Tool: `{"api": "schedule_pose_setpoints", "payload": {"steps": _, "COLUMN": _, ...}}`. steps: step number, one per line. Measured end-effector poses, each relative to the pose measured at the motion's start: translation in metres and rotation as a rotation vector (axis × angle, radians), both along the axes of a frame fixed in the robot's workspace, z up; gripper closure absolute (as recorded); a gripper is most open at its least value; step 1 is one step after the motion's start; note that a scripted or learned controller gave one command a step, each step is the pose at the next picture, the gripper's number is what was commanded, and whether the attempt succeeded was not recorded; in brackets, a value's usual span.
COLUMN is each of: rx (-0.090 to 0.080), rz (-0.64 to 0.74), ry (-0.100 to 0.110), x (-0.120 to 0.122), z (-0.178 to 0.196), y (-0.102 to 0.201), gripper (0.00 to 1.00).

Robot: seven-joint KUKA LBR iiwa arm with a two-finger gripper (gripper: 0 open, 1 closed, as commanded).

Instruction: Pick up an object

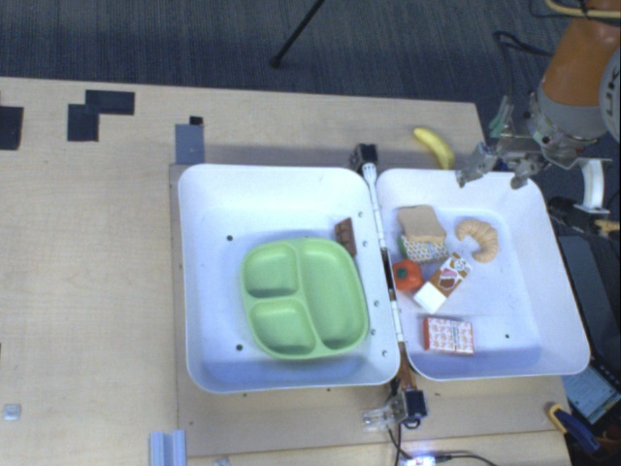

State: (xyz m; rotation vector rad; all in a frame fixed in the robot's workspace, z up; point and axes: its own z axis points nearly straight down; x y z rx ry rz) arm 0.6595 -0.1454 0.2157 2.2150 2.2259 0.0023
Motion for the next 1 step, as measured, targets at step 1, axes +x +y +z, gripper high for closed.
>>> {"api": "schedule_pose_setpoints", "payload": {"steps": 1, "rx": 0.0, "rz": 0.002, "ry": -0.004, "x": -0.0154, "z": -0.1079, "y": 0.0312, "gripper": 0.0}}
